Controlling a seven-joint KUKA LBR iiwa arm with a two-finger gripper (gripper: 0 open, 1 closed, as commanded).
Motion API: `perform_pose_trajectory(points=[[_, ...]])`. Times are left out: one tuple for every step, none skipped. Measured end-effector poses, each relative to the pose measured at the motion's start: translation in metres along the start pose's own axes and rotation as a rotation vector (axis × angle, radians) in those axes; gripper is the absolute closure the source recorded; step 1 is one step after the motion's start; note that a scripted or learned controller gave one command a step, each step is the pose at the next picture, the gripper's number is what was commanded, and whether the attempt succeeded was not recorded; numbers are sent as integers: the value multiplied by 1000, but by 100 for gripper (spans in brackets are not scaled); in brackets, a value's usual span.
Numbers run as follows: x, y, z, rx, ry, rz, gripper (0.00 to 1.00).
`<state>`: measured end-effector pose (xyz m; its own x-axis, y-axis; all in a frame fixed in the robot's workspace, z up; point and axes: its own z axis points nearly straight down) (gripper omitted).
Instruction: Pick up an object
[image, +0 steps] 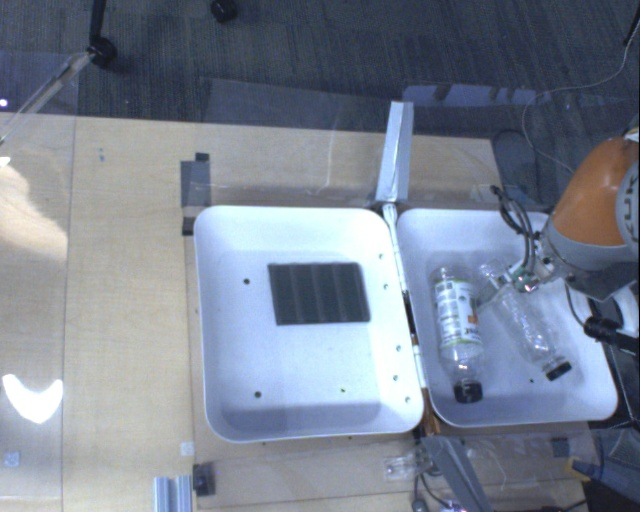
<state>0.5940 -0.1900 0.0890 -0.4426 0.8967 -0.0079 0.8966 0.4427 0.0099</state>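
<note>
Two plastic bottles lie in the right bin. One has a white and green label, and its black cap points toward the bin's front edge. The other is a clear, crumpled bottle lying at a slant, with its black cap toward the front right. My gripper reaches in from the right under the orange band and sits low over the far end of the clear bottle. From this angle I cannot make out whether it touches the bottle.
The left bin holds a dark ribbed rectangular pad near its middle. A metal divider post stands behind the seam between the bins. Cables run along the right bin's far and right sides.
</note>
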Motion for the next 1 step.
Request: perform_pose_trajectory(points=[[9,-52,-2,-3,-1,-35,0]])
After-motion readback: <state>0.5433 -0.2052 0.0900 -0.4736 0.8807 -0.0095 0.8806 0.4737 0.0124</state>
